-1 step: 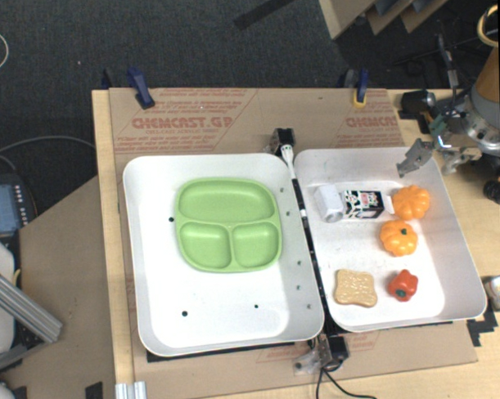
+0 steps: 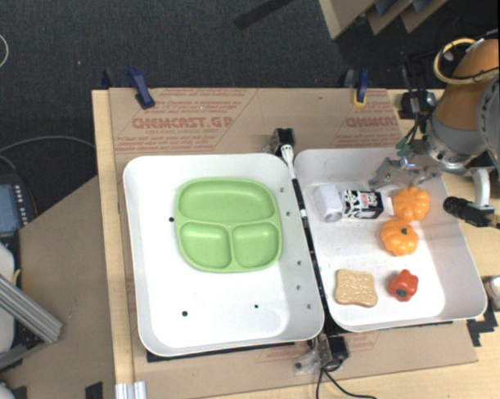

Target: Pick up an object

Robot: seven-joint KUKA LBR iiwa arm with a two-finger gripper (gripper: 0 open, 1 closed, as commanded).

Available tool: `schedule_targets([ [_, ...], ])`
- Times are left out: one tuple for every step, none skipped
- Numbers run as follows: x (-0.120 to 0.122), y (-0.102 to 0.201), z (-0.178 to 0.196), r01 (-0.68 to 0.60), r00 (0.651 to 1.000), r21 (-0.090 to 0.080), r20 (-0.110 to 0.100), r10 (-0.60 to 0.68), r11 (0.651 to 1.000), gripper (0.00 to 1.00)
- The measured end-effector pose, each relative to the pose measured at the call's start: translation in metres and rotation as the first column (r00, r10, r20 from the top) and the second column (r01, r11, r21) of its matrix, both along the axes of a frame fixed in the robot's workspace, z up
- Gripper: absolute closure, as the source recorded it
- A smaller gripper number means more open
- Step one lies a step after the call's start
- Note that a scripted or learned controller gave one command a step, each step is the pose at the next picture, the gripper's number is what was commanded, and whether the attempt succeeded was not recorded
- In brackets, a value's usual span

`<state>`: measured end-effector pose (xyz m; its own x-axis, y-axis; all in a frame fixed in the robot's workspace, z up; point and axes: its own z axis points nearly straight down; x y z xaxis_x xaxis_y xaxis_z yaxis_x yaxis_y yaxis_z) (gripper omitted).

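Observation:
The right bin (image 2: 458,302) holds a white cup (image 2: 328,200) lying on its side, a black-and-white carton (image 2: 362,204), two orange pumpkins (image 2: 411,204) (image 2: 399,237), a slice of toast (image 2: 355,287) and a red pepper (image 2: 404,285). My gripper (image 2: 403,174) hangs over the far part of this bin, just behind the upper pumpkin and to the right of the carton. Its fingers (image 2: 382,175) are spread open, with nothing between them.
A green divided plate (image 2: 229,224) lies in the left bin (image 2: 156,320). The arm's grey and orange wrist (image 2: 464,105) stands over the right bin's far right corner. Blue clamps (image 2: 140,88) hold the board at the back edge.

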<state>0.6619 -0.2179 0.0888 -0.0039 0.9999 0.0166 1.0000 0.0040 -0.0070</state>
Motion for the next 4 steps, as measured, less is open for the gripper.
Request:
schedule_targets([
  [0.0, -0.004, 0.015, -0.001, 1.0, -0.016, 0.009, 0.001, 1.0, 1.0],
  [-0.014, 0.107, 0.051, -0.004, 1.0, -0.013, 0.006, 0.004, 1.0, 1.0],
  [-0.064, 0.211, 0.099, -0.005, 1.0, -0.012, 0.005, 0.005, 1.0, 1.0],
  [-0.14, 0.214, 0.228, 0.002, 1.0, -0.014, 0.017, -0.002, 1.0, 1.0],
])
